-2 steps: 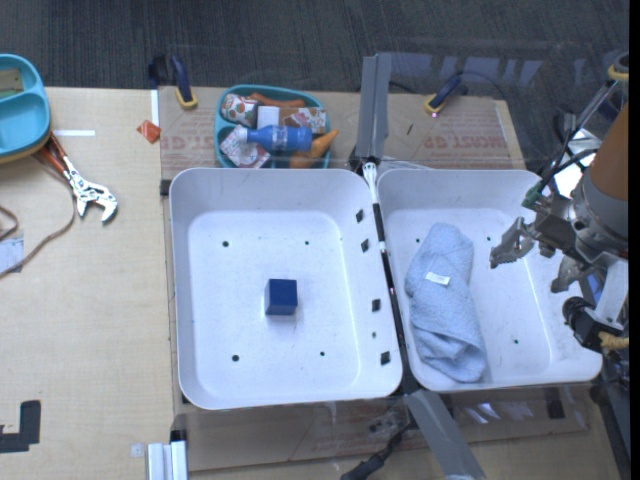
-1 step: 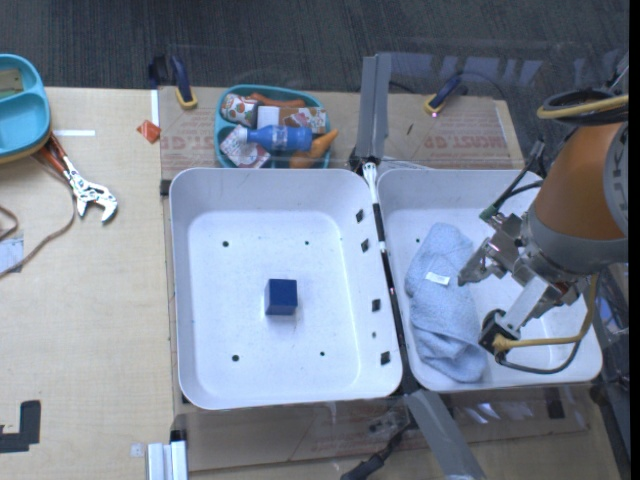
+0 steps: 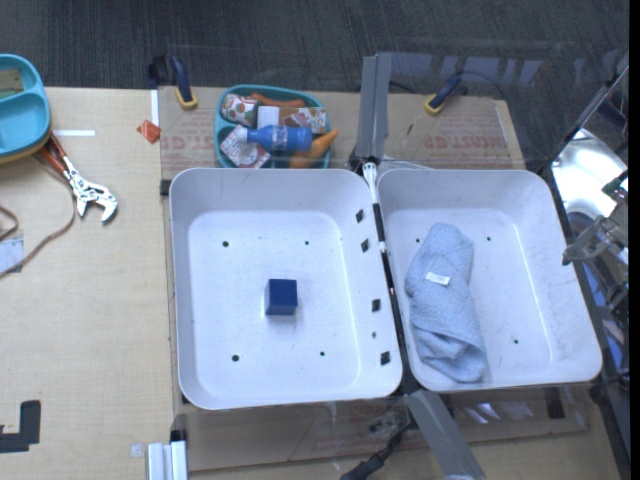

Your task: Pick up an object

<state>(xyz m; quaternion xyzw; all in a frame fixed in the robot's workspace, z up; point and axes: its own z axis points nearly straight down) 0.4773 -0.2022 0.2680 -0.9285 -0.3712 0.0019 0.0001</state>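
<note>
A small dark blue cube (image 3: 282, 297) sits flat on the floor of the left white bin (image 3: 192, 298), a little left of that bin's middle. A crumpled pale blue-grey cloth (image 3: 445, 303) with a small white label lies in the right white bin (image 3: 545, 268), along its left half, running from the middle down to the front wall. Both objects rest free with nothing touching them.
Behind the left bin stands a teal bowl (image 3: 272, 128) packed with several small items. A wrench (image 3: 88, 196) and a teal tray (image 3: 20, 108) lie on the wooden bench at far left. A grey bar (image 3: 372, 108) rises between the bins. Metal framework (image 3: 600, 238) crowds the right edge.
</note>
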